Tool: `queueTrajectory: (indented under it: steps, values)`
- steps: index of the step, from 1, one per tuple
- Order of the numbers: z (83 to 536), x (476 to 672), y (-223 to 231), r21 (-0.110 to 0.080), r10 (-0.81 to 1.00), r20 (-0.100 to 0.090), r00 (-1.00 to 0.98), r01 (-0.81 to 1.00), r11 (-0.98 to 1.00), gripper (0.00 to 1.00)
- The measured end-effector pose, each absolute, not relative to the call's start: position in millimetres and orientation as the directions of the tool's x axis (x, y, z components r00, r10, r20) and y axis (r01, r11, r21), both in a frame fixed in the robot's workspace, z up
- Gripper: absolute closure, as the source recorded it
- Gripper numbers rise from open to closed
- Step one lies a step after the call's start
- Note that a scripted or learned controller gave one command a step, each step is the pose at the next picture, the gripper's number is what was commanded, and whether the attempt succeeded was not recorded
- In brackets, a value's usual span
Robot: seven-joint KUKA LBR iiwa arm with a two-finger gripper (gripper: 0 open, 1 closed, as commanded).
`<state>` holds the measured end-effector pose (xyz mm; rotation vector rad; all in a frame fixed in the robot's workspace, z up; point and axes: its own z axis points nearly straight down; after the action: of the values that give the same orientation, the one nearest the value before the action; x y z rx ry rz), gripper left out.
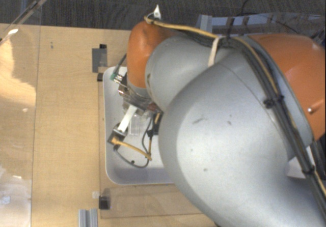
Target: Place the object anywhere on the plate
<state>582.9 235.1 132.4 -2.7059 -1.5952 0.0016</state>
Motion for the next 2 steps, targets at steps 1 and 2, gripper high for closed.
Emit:
queueTrajectory:
  steps: [1,2]
  values:
    - [158.3,669.5,212.4,0.005,1.000,0.001,-0.001,1.000,0.001,1.00]
    - [225.5,669.5,222.1,0.008,0.971,0.000,-0.238,0.971,0.238,1.00]
